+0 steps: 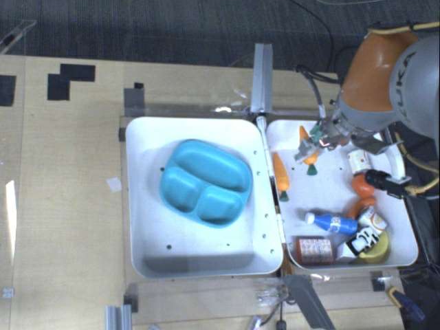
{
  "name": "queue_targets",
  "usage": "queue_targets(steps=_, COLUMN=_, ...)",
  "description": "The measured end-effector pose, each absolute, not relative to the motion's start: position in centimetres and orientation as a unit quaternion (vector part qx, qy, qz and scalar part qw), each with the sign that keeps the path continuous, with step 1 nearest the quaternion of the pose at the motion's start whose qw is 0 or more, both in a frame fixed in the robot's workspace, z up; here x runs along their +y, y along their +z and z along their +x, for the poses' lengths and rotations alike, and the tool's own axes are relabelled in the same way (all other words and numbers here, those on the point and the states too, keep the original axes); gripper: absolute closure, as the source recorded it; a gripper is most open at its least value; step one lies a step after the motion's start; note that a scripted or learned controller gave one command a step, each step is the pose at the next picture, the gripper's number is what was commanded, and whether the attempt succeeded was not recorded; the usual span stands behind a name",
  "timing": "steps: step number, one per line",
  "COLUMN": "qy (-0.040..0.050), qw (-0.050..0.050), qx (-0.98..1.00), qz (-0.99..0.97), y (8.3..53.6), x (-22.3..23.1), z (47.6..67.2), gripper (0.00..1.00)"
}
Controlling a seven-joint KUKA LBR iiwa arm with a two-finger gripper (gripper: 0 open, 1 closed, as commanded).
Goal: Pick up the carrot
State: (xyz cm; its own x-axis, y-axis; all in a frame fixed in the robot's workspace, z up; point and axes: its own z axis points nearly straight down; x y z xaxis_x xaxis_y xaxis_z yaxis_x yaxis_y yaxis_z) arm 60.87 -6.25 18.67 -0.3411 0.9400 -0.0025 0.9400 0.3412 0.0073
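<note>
Carrot (280,172) lies in right bin (410,253), along its left wall, tip pointing down, nothing touching it. Gripper (315,145) hovers just right & above of it over bin's top half; can't tell its state. Blue tray (205,181) sits in left bin (144,205).

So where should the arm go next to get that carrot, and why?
Probably a short shift toward the left bin's side and a bit nearer the camera. The carrot lies along the left wall of the right bin, against the divider, while the gripper hangs over the bin's far middle, up and to the right of it.
</note>
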Motion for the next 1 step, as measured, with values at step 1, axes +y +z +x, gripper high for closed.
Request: queue_targets(steps=1, qy=0.0019, qw=0.005, qx=0.878, qz=0.479, y=26.51, x=-7.41, z=61.8, gripper=1.0)
